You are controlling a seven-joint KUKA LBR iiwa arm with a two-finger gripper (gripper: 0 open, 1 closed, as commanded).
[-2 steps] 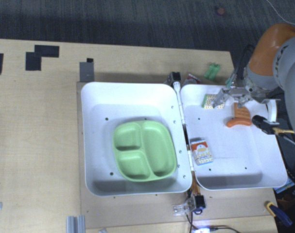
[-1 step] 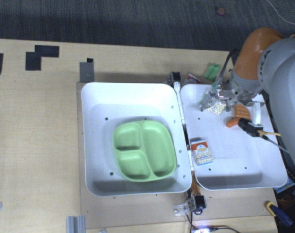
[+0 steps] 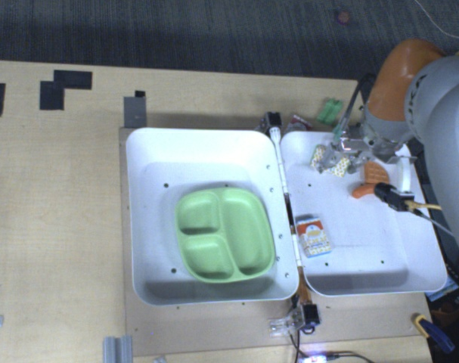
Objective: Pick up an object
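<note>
Two shallow white bins (image 3: 150,225) side by side on a wooden bench (image 3: 55,233), green divided plate (image 3: 224,234) in the left bin, black tape patches (image 3: 63,88) far left

The surface (image 3: 55,225) is seen as pale wood with a matt, smooth finish. Both bins, the left bin (image 3: 150,203) and the right bin (image 3: 365,255), look made of white plastic with a soft sheen. The green divided plate (image 3: 223,233) appears as smooth matt plastic. The small carton (image 3: 314,237) looks like printed paper. The pincer (image 3: 341,148) shows bare shiny metal.
</note>
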